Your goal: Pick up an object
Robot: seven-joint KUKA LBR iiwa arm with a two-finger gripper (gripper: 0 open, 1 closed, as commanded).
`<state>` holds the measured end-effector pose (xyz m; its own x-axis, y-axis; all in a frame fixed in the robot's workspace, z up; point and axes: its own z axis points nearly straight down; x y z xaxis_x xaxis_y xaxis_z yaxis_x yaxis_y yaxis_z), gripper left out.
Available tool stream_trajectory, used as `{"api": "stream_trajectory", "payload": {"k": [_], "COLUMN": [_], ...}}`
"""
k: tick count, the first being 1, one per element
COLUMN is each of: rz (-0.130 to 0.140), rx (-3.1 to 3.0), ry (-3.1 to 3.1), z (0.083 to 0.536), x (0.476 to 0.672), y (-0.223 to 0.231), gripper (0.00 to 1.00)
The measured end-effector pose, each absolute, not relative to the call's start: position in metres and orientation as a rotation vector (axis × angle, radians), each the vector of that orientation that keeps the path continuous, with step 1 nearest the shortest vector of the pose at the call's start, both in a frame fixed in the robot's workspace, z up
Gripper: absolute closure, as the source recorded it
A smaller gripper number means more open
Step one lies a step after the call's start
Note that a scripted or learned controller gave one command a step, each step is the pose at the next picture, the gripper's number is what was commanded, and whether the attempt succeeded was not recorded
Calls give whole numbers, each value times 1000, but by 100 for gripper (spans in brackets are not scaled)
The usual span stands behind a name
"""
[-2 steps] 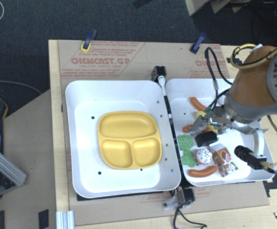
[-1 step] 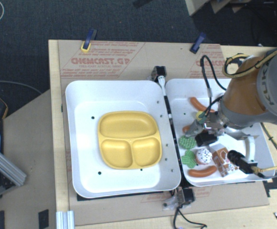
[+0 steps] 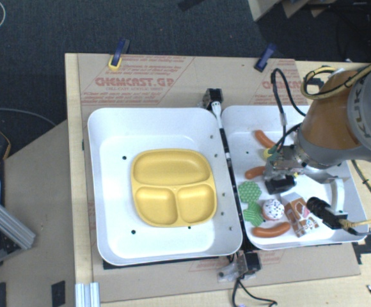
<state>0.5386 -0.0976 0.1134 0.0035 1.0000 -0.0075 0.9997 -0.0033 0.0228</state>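
Now | tool (image 3: 279, 183) low in right bin (image 3: 345, 226) | aperture unclear, grip perhaps none

Robot lab, cabled arm (image 3: 339, 117), clamped bench (image 3: 173, 72)

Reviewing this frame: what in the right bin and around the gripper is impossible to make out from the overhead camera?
- Gripper: the grey arm's wrist covers it from above, so any contact with an object is hidden.
- Small white ball with dark spots: too small to identify.
- Brown rectangular packet: print too small to read.
- Right shallow white bin: the arm with its orange band hides its far right part.
- Upper orange-red sausage: one end lies under a cable.
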Motion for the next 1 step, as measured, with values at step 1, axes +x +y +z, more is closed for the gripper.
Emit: {"api": "stream_trajectory", "payload": {"k": [1], "rz": [6], "rx": [2216], "ry": [2219], "z": [174], "x": [548], "y": [-97], "gripper": [100]}}
